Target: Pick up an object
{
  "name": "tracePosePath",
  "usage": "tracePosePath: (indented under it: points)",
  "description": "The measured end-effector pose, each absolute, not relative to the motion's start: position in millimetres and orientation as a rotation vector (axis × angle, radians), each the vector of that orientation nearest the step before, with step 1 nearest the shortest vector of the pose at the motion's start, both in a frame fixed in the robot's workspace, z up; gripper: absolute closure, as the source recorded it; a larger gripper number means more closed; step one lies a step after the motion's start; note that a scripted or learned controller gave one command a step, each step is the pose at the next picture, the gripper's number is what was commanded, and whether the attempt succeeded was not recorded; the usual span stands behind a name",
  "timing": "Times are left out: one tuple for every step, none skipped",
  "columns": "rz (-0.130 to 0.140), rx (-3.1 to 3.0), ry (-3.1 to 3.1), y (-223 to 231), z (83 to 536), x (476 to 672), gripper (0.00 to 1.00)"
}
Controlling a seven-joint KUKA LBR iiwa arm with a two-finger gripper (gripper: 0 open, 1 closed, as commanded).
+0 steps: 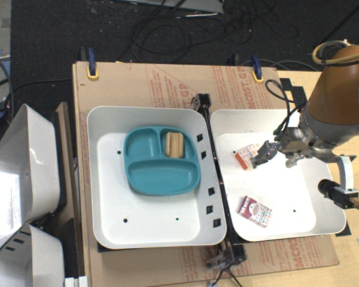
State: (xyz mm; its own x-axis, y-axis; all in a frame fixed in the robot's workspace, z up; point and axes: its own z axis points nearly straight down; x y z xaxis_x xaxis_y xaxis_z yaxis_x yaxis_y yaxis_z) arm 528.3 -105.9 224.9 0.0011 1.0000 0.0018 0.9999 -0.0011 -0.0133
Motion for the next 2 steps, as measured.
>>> tracePosePath:
  points:
    - [0.001,-2.220,-2.222,-105.8,231.2,530.8,0.00]
    - [0.004,-2.221,-2.218,-104.2,188.3,528.9,0.00]
